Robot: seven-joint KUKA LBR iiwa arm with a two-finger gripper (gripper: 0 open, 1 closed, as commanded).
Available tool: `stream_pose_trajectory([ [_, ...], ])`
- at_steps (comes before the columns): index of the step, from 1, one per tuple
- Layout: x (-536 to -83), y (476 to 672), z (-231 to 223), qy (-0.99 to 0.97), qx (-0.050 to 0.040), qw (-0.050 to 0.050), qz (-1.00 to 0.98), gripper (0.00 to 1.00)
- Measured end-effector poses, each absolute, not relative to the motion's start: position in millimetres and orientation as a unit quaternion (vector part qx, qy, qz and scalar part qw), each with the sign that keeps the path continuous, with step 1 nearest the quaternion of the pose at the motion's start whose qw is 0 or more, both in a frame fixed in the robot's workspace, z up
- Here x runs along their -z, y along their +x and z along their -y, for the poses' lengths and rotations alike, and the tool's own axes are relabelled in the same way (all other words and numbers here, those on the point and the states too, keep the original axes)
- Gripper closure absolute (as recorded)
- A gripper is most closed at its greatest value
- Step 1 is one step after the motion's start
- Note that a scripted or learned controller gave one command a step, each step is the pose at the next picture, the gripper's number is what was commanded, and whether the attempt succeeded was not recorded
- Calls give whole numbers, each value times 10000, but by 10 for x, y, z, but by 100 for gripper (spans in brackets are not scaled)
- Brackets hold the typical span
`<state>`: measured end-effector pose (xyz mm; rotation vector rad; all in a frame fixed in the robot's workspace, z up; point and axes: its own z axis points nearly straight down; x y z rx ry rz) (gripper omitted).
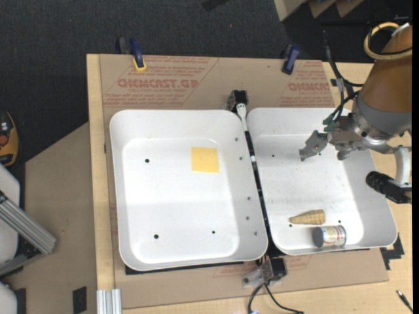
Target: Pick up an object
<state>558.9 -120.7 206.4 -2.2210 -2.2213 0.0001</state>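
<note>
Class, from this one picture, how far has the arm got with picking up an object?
Done: nothing lifted. The yellow square lies in the left bin; the cone and can lie in the right bin. In hand: the end effector hangs above the right bin, carrying nothing. Left: descend, grasp, lift.

Arm point(386, 84) cut off at right edge; can's point(329, 236) label too small to read.
</note>
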Motion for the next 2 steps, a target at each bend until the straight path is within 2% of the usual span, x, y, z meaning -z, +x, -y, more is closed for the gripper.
stream_pose_trajectory([
  [1,-2172,5596,1207,-7070,7,-11,7072,100],
  [2,-3426,6350,713,-7041,66,-81,7100,100],
])
